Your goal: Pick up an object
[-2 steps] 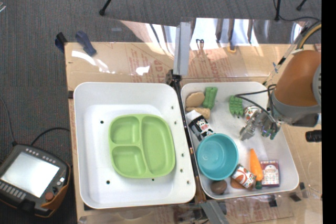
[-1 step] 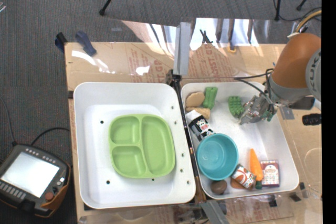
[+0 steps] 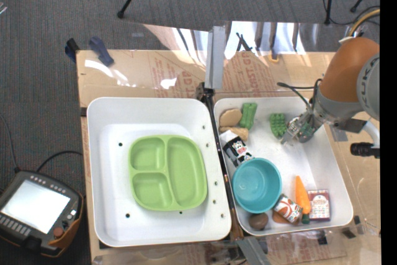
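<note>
Arm (image 3: 347,87) above green toy (image 3: 278,125)

Two white bins (image 3: 99,127), one green divided plate (image 3: 167,172), one blue bowl (image 3: 257,184), one carrot (image 3: 302,194), two green blocks (image 3: 248,113).

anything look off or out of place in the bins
Nothing is spilled or broken. One oddity: the black-and-white carton in the right bin lies tipped on its side against the wall between the bins, its lower end tucked under the rim of the blue bowl. The green divided plate sits flat in the left bin.
</note>
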{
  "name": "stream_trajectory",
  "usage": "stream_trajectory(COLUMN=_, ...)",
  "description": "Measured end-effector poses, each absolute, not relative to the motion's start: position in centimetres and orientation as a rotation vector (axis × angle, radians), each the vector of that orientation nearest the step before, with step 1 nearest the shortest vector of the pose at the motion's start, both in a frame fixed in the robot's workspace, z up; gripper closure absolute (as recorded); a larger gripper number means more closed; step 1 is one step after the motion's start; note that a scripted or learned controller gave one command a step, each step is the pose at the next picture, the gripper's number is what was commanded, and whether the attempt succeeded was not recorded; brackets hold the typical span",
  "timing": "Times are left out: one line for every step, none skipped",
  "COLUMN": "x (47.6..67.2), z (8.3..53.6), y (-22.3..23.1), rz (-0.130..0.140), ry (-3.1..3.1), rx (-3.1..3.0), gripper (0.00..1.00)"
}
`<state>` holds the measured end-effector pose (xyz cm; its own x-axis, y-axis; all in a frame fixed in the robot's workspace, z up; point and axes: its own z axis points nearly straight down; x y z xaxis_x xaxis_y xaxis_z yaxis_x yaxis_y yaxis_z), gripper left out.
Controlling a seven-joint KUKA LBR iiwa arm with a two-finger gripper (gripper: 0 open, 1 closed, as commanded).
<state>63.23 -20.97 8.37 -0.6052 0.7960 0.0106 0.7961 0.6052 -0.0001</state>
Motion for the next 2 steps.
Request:
stream_trajectory(x=63.5, z=8.2, y=-19.4, rz=-0.028, ry=-2.801, rx=-1.362, gripper=0.00)
stream_trajectory(x=64.0, z=8.4, y=-16.0, rz=0.003, ry=-2.660, rx=-1.656, gripper=0.00)
